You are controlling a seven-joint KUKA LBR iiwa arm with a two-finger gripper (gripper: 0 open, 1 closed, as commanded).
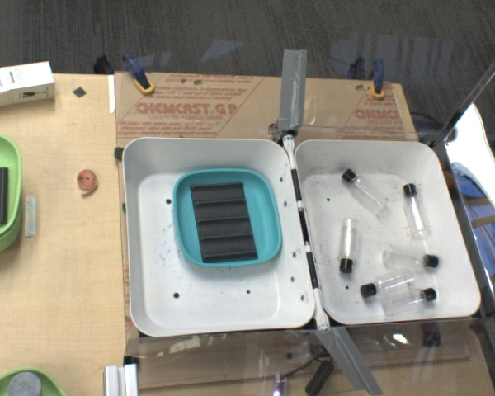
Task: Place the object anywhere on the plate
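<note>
The plate (186, 221) sits in the left bin (144, 262). The clear, black-capped vials (346, 244) lie scattered to its right, across the divider in the right bin (441, 180). You cannot tell how the jaws stand. Pick the lone vial nearest the plate, close across its barrel rather than its cap, lift clear of the divider, and release low over the plate's dark ribbed centre (223, 221).

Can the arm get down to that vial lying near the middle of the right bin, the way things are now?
Probably yes. The vial lies flat on the right bin's floor with bare white floor all around it, apart from the other vials and the bin walls, so nothing looks to block a reach from above.
</note>
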